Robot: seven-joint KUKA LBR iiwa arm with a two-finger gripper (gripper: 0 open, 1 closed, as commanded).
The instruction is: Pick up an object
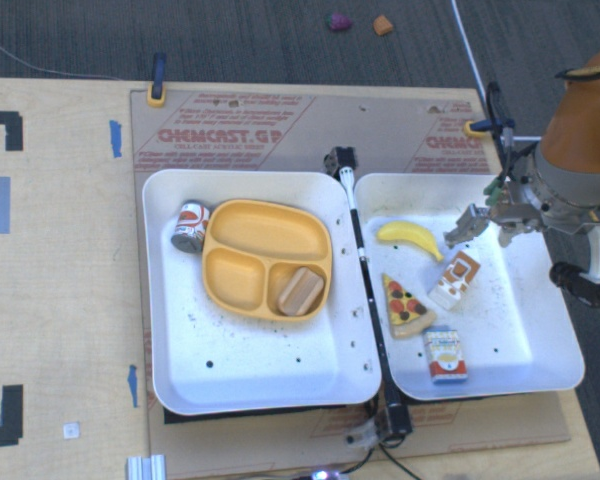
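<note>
My gripper point(486, 230) hangs over the upper right part of the right bin point(540, 358), its two fingers spread open with nothing between them. A small orange and white carton point(456, 278) lies just below and to the left of it. A yellow banana point(410, 238) lies further left, near the bin's upper left corner. A toy pizza slice point(406, 306) and a small red and white box point(445, 354) rest lower in the same bin.
The left bin point(260, 378) holds a yellow divided plate point(265, 230) with a brown block point(300, 290) in its lower right compartment. A crushed can point(190, 226) lies beside the plate's upper left. A black clamp point(340, 160) sits between the bins.
</note>
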